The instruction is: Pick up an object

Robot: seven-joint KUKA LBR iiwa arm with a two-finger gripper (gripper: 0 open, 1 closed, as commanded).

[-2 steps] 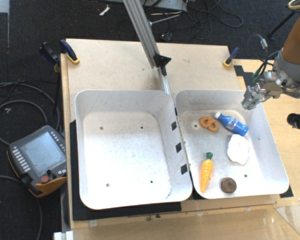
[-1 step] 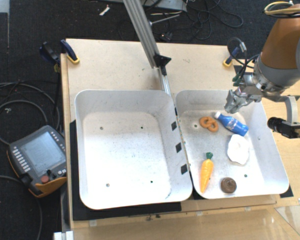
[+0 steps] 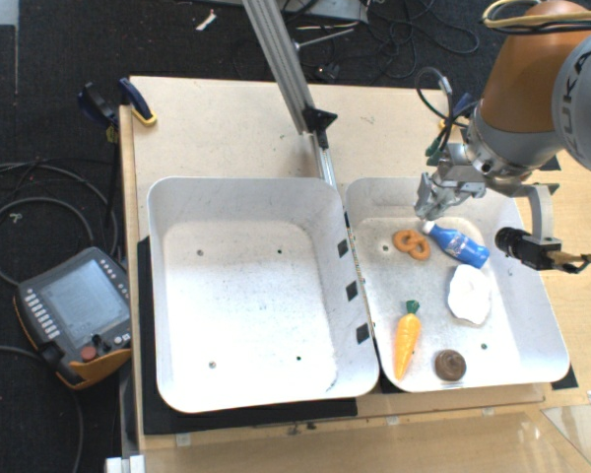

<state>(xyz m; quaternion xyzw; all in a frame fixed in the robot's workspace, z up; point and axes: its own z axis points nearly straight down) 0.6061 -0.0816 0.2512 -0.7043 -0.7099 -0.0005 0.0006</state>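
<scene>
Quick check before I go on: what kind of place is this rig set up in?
Most likely a robotics lab. A teach pendant lies on dark carpet, loose cables trail behind the bench, and the bins hold toy items such as a carrot, under the gripper.

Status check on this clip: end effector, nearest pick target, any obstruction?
End effector low in right bin, above blue bottle's cap end. Nothing seen held. Pretzel close beside bottle; white object, carrot, brown disc farther off.

An orange carrot toy [image 3: 406, 338] with a green top is lying in the white right bin [image 3: 532, 348]. Beside the carrot toy, a brown disc [image 3: 450, 365] is sitting; above it a blue bottle [image 3: 459, 245] is showing a white cap.
</scene>
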